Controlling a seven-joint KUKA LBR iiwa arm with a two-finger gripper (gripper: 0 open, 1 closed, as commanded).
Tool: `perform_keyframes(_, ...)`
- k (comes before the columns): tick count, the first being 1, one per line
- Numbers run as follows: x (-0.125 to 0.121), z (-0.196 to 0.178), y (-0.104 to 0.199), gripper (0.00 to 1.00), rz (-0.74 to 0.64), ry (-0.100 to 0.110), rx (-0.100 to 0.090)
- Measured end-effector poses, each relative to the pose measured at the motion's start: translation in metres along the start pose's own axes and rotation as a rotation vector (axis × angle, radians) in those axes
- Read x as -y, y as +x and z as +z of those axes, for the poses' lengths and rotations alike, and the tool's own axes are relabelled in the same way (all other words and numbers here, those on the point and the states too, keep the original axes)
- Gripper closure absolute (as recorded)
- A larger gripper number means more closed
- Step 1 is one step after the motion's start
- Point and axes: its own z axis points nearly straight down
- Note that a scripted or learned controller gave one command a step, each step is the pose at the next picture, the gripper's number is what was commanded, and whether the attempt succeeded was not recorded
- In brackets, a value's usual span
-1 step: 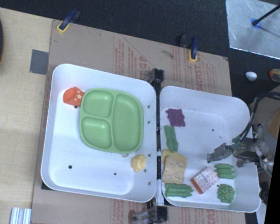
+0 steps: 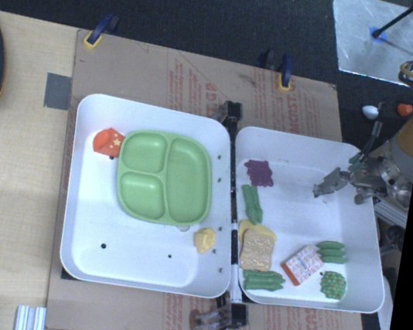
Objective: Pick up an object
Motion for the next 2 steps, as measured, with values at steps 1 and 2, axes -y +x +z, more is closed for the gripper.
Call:
perform_keyframes(1,-0.079,0.035,0.088,0.0,-0.008,0.003,-0.004)
perform_keyframes(2,-0.075,0.05,0.1,0.0,0.0,0.01,-0.002)
